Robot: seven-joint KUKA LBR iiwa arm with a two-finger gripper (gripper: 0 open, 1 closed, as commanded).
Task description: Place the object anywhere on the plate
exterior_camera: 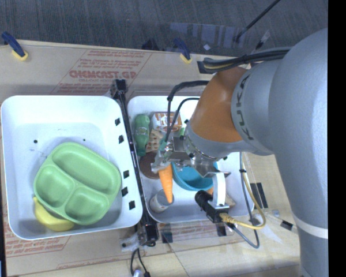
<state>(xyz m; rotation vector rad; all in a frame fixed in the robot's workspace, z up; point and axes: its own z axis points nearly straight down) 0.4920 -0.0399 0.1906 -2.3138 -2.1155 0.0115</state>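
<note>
While the big grey arm (277, 97) leans over the right bin (139, 109), its gripper (165, 161) pinches the top of an orange carrot (166, 183). The carrot hangs down from the fingers, pointing at a small round tin (157, 202) below. Just beside the gripper sits a blue bowl (190, 180). Up behind it lie a green thing (142, 128) and a snack packet (160, 123). Far off to the gripper's other side, in the left bin (23, 111), rests the green plate (78, 180) on something yellow (49, 218).
</note>
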